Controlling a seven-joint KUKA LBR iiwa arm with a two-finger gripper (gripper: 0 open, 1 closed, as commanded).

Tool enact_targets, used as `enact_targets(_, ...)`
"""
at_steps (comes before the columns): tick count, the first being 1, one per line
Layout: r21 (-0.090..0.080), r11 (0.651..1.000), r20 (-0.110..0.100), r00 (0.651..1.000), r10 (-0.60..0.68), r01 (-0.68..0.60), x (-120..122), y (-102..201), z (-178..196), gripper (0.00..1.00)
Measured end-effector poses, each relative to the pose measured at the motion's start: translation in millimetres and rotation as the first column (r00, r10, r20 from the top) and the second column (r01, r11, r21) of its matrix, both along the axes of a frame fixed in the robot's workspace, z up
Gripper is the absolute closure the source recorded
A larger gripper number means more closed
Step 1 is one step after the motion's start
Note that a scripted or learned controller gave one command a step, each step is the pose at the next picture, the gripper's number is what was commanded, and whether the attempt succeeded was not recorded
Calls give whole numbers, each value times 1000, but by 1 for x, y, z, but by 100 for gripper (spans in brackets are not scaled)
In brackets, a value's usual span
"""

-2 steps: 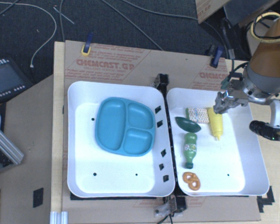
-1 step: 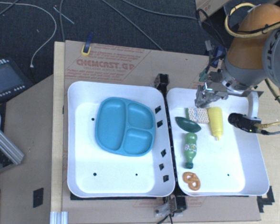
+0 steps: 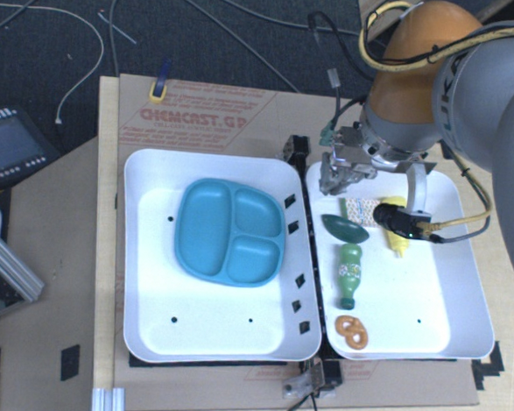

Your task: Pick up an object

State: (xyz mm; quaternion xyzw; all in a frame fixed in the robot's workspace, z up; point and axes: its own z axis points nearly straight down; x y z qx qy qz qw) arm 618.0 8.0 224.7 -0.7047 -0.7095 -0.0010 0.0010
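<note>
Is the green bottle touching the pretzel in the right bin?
Apart. The camera view shows the green bottle lying lengthwise, its lower end stopping short of the pretzel, with a strip of bare white floor of the right bin between them.

A: Arm (image 3: 497,94) colours?
B: Grey shell, glossy orange band (image 3: 420,67) above wrist.
A: Cables?
B: Yellow and black ones looped over the band, another trailing by a black module (image 3: 401,220). Tool (image 3: 340,175) is bare metal, blocky, small screws.
</note>
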Motion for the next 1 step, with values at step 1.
enact_targets(1,-1,1000,2,1000,-1,1,13,59,7,100)
